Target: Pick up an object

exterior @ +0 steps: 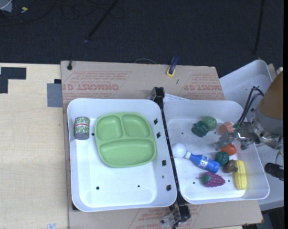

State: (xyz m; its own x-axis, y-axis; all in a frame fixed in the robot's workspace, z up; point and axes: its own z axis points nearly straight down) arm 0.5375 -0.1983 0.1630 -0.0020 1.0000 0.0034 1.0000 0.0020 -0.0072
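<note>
In the camera view, the jaws of the gripper (228, 140) are positioned low over the right bin (184, 128), just above an orange-red object (228, 150); whether they are released or clenched cannot be determined. A blue bottle (201, 161), yellow corn (240, 175) and purple grapes (212, 179) are located nearby, while a green divided plate (125, 140) and a small can (81, 128) are seated in the left bin (115, 190).
</note>
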